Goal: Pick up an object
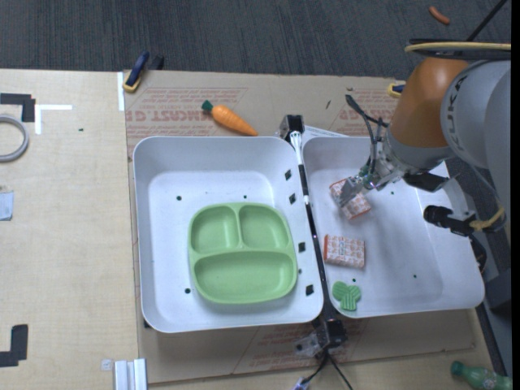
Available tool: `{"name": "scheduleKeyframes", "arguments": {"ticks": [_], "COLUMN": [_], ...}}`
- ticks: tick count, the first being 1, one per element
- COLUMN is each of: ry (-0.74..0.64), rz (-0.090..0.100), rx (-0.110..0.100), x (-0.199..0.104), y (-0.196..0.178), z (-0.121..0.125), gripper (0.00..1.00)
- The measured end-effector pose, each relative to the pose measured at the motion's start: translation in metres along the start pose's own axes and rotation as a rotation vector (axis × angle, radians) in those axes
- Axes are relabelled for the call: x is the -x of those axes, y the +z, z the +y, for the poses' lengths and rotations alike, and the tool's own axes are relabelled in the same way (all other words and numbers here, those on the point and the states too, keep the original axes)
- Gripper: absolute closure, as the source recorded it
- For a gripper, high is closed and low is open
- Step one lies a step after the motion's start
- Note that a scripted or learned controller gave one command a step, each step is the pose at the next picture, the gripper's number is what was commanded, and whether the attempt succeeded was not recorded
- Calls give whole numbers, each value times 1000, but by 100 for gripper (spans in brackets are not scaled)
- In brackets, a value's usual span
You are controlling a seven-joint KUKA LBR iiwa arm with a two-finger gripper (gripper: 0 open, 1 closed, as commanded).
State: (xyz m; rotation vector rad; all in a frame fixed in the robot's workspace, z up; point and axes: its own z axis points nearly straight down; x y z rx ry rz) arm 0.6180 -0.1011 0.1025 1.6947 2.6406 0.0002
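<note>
i see the arm (pixel 455 112) reaching in from the right, its orange band above the wrist, with the gripper (pixel 357 187) low in the right bin (pixel 422 291). the fingers (pixel 351 190) sit right at a small pink-and-white patterned box (pixel 354 201) in the far left part of that bin. the box is tilted and partly covered by the gripper, and i cannot tell from this angle whether the fingers are closed around it or just touching its top; their spread is too small and dark for me to read.

nearer to me in the same bin lies a second pink patterned box (pixel 344 251), flat on the floor of the bin and apart from the first one. close to the front left corner of the right bin is a small green ridged piece (pixel 348 296), resting near the rim.

the left bin (pixel 162 299) holds a green divided plate (pixel 242 253) with three compartments, sitting near the middle, slightly toward the right wall.

outside the bins, on the table (pixel 65 242), a toy carrot (pixel 229 118) lies on the cardboard sheet just behind the left bin. a blue and yellow clip-like item (pixel 136 71) sits at the sheet's far left corner, and part of a green bottle (pixel 481 374) shows at the bottom right.
</note>
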Motion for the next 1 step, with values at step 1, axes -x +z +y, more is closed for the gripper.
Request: {"name": "scheduleKeyframes", "arguments": {"ticks": [1], "ry": [-35], "rz": [2], "rx": [-2], "x": [-75], "y": [-90], "z": [36], "gripper": [100]}}
